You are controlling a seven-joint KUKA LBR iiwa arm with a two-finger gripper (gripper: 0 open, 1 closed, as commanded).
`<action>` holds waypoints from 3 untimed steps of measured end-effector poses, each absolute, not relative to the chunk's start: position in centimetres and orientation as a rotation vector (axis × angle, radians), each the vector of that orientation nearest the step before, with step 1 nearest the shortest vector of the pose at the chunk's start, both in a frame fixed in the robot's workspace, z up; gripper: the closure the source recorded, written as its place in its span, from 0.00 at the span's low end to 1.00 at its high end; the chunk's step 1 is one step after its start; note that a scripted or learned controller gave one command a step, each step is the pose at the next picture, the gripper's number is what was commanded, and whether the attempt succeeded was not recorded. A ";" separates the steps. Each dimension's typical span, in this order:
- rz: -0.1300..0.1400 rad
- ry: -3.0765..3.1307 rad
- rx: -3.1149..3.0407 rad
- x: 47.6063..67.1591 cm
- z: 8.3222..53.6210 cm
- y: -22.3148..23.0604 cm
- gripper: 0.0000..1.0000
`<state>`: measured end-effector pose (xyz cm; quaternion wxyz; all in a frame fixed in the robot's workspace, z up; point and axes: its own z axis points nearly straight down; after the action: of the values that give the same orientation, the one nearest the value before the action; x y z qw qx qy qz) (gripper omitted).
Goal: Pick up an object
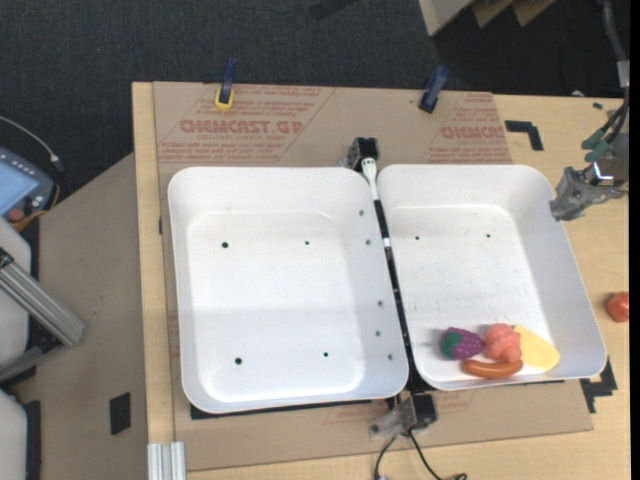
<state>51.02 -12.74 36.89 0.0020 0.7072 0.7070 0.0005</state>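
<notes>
Several toy foods lie bunched in the near right corner of the right bin: a purple grape bunch, a red strawberry-like piece, a yellow piece and an orange sausage in front of them. My gripper hangs at the far right edge of the view, over the right bin's far right rim, well away from the toys. Nothing is visibly held in it.
The left bin sits beside the right one, with a black divider strip between them. A small orange object lies on the bench to the right of the right bin. Blue clamps hold the cardboard at the back.
</notes>
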 end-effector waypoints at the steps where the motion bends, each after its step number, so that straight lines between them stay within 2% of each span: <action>1: 0.003 2.216 2.216 51.1 37.9 -12.8 1.00; 2: -0.002 2.216 2.225 50.8 35.5 -20.9 1.00; 3: -0.001 2.225 2.219 54.0 33.6 -18.1 1.00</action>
<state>54.04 -18.07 33.57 -0.0004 0.7061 0.7081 -0.0003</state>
